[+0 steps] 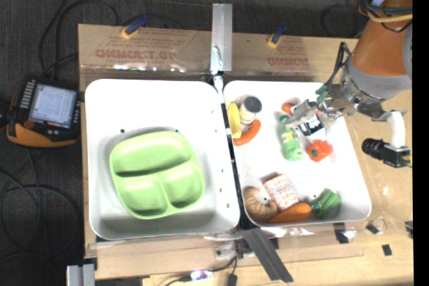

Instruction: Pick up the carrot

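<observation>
Reversed red lettering (137, 53) crosses the cardboard, too blurred to read.

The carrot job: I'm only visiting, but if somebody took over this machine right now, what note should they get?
Gripper: low over the right bin's upper middle, beside the green bottle; whether it grips anything can't be made out.
Carrot: lying at the right bin's front edge, between the small box and a green vegetable, well away from the gripper.
Done: no pickup yet.
Left: reach the carrot, grasp, lift.

The carrot (292, 213) lies partly hidden under a small box (281, 191).
</observation>
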You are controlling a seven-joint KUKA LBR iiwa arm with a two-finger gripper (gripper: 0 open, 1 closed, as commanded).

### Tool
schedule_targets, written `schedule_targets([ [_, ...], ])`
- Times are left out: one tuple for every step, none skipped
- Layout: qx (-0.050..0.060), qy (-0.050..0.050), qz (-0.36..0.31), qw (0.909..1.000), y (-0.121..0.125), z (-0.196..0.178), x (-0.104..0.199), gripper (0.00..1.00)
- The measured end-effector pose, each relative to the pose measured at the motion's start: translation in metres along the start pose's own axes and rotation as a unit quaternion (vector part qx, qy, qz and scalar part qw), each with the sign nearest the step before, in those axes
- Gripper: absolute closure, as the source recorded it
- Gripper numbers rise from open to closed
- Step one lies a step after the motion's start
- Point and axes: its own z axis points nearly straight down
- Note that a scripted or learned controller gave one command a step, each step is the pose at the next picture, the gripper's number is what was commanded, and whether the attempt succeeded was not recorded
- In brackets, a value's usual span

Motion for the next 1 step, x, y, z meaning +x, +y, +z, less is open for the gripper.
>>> schedule_targets([
  [0.0,0.0,-0.088,0.9961,0.0,-0.0045,-0.0041,0.0],
])
